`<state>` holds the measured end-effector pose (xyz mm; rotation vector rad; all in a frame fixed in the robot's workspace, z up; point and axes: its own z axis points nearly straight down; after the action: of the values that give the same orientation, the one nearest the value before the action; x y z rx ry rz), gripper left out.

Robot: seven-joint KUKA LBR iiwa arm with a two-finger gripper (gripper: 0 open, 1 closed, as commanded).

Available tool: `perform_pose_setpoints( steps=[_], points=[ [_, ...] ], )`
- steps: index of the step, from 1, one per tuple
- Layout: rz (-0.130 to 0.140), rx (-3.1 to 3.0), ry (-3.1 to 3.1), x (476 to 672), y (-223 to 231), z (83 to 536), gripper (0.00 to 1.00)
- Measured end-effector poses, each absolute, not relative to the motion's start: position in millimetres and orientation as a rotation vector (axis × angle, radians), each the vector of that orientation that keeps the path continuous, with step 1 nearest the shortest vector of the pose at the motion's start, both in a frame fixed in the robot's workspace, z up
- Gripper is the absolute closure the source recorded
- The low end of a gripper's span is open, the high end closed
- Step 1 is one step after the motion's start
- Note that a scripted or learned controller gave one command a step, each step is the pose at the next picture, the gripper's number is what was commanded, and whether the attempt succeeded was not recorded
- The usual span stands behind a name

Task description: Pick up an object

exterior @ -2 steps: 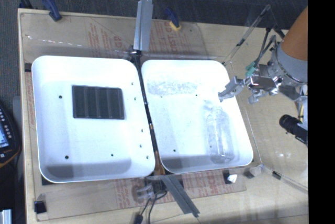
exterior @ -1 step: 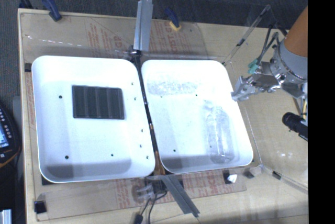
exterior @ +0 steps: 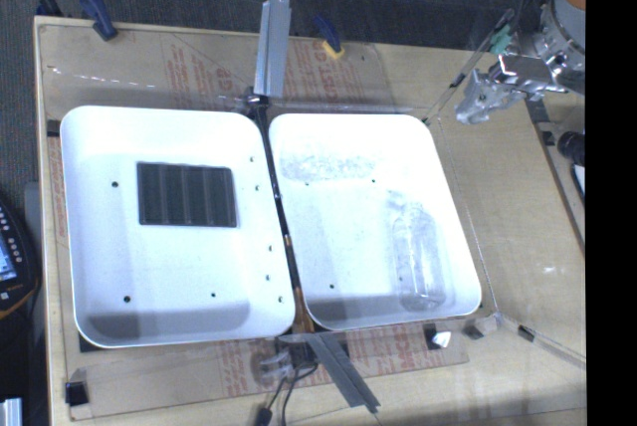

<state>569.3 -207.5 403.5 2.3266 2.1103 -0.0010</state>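
Note:
A dark grey ribbed rectangular pad [exterior: 187, 194] lies flat in the left bin [exterior: 90, 305], towards its upper middle. A clear plastic bottle [exterior: 415, 252] lies lengthwise along the right side of the right bin [exterior: 328, 305]. A crumpled clear wrapper [exterior: 323, 165] rests near that bin's far edge. My gripper [exterior: 480, 102] hangs outside the bins, above the bench beyond the right bin's far right corner. It is apart from every object and nothing shows in it.
An upright grey metal post [exterior: 272, 46] stands at the far end of the seam between the bins. Blue clamps [exterior: 100, 16] sit on the bench's far edge. A bracket and cable [exterior: 328, 374] lie at the near edge.

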Motion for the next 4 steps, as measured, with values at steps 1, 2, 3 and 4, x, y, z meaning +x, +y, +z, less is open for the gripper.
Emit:
perform_pose_setpoints(
  steps=[1,2,3,4],
  points=[
    [-0.001,2.326,2.111,569.3,-207.3,403.4,0.00],
    [-0.001,2.327,2.111,569.3,-207.3,403.4,0.00],
    [-0.007,2.722,1.580,587.3,-188.5,259.3,0.00],
    [-0.010,2.901,1.220,546.4,-147.4,205.8,0.00]
  ],
)
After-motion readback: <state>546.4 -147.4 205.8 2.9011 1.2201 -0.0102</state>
